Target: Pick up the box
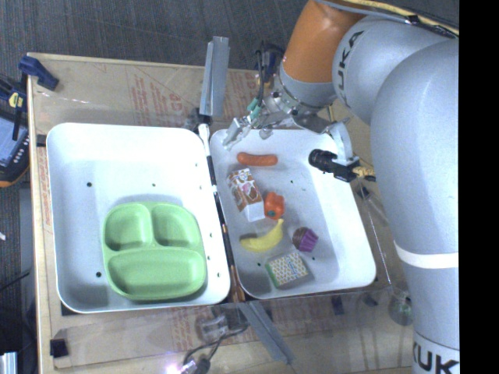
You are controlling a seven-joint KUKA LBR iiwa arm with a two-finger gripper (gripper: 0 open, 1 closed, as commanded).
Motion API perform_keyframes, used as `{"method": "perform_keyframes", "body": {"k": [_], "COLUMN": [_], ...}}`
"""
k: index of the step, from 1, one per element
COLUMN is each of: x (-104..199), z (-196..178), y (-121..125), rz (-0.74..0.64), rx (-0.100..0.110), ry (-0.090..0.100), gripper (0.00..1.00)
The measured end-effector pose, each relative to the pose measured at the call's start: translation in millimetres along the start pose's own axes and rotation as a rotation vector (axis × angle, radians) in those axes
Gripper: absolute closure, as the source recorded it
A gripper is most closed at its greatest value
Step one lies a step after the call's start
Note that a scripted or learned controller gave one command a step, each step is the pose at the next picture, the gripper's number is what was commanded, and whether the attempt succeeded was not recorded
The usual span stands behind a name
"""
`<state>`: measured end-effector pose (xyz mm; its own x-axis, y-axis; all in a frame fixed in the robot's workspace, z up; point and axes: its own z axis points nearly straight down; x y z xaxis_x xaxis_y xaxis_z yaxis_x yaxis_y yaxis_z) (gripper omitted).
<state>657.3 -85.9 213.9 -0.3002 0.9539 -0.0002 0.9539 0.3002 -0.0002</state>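
Bench [117, 84]: pale wood/ply top w/ faint red printed lines, worn edges; fills most of view, seen from above at a slant.
Floor [117, 10]: dark grey, ribbed carpet-like texture, along top & down left side.
Grey metal bar [214, 76]: upright at bench's far edge, betw. the bins; similar strut [265, 333] at near edge.
Blue clamp [37, 70]: top-left bench corner.
Black/orange device [12, 142]: left edge, partly cut off.
Light: even, soft, few shadows.
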Motion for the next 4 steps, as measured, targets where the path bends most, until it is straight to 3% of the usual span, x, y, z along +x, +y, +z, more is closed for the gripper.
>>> {"method": "perform_keyframes", "body": {"k": [1,2,3,4], "x": [-5.0,-4.0,-67.8,-67.6], "z": [123.3,113.9,114.3,114.2], "y": [-61.8,-61.3,-160.1,-160.0], "rz": [0.294,0.289,-0.140,-0.140], "rx": [0.005,0.007,0.001,0.001], "ry": [-0.002,-0.002,0.001,0.001], "gripper": [0.00,1.00,1.00,0.00]}}
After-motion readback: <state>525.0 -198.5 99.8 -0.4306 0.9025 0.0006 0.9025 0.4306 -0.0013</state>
